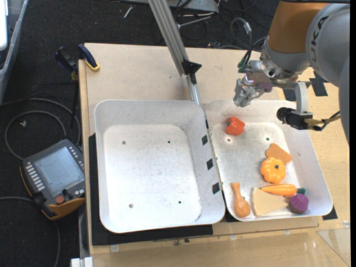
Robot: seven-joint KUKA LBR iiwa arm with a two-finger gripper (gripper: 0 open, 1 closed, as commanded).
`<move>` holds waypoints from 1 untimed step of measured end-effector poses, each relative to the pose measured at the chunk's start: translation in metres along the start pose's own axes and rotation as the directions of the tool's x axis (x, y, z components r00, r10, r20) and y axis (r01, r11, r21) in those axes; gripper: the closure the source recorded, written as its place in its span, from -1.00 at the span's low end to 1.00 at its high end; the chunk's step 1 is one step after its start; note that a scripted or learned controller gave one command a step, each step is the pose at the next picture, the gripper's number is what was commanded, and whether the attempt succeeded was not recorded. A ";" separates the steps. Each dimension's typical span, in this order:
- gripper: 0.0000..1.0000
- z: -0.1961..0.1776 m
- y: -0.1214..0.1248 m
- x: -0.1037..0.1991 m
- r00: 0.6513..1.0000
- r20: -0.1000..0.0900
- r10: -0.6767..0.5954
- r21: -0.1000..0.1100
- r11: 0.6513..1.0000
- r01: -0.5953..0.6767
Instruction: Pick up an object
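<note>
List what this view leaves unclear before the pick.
1. Hand: small and blurred in the camera view, so its finger state is unreadable.
2. Wedge: its top edge lies under the carrot.
3. Arm: cut off by the top and right edges.

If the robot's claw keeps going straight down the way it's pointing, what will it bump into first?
Probably the white floor of the right bin, near its back edge. The gripper points downward, and the red pepper sits just in front of that line, so it might graze it. Depth is hard to judge from this slanted view.
</note>
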State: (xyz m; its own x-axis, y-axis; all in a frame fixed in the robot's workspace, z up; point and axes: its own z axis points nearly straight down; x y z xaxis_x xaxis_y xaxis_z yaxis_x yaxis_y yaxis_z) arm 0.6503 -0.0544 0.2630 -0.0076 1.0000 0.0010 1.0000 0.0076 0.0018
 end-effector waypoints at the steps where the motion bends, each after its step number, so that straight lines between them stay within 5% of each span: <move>1: 1.00 -0.001 -0.001 0.055 1.000 -0.001 -0.001 0.002 1.000 0.001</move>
State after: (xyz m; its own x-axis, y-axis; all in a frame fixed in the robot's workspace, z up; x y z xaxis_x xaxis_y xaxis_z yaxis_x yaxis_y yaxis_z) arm 0.6485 0.0006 0.2638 -0.0083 1.0000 0.0016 1.0000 0.0083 -0.0004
